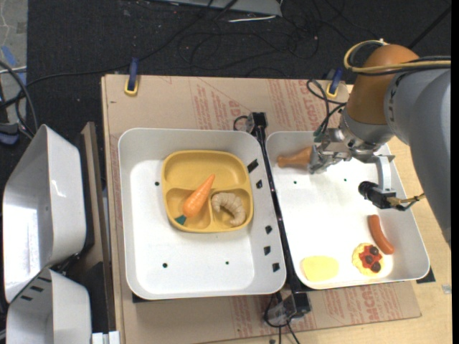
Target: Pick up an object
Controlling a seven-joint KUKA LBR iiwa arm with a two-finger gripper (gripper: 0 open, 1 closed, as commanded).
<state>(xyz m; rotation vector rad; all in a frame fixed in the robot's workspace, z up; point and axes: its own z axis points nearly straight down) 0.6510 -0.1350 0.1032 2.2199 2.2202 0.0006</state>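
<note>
Drumstick [295, 159] meets claw [320, 159] (arm reaching down over right bin [337, 221]).

Robotics lab test cell, grey industrial arm with orange band [387, 84] at upper right, brown cardboard-covered table [193, 99] held by yellow clamps [131, 84], two shallow white plastic bins [136, 213], loose black cables [179, 41] across dark floor at top
</note>
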